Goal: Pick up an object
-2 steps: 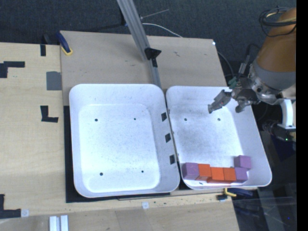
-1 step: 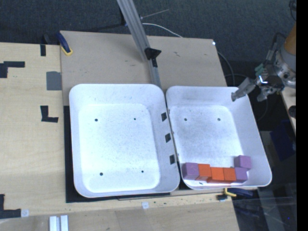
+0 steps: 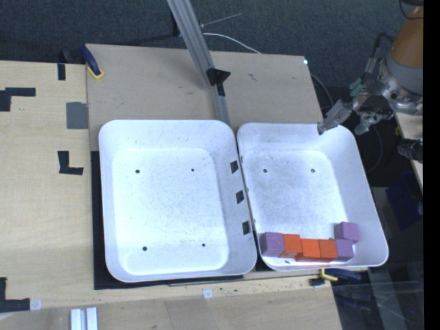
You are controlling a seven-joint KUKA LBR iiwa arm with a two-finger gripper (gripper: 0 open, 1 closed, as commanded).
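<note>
The bench carried two shallow white bins side by side, the left bin bare of blocks and the right bin holding the whole stock of objects. The arm entered from the right of the camera view, its orange band visible above the wrist, and stood high beside the far right corner of the right bin. The gripper hung at that corner, just over the rim and well apart from the blocks; whether it was wide or narrow could not be told at this angle, and nothing was seen in its grasp. The blocks lay in a tight row against the near wall of the right bin: orange blocks in the middle, one purple block at the left end, and further purple blocks at the right end, all touching their neighbours. Judged from this layout, the pick had not yet been made: the approach, the descent onto a block, the closure and the lift all remained.
</note>
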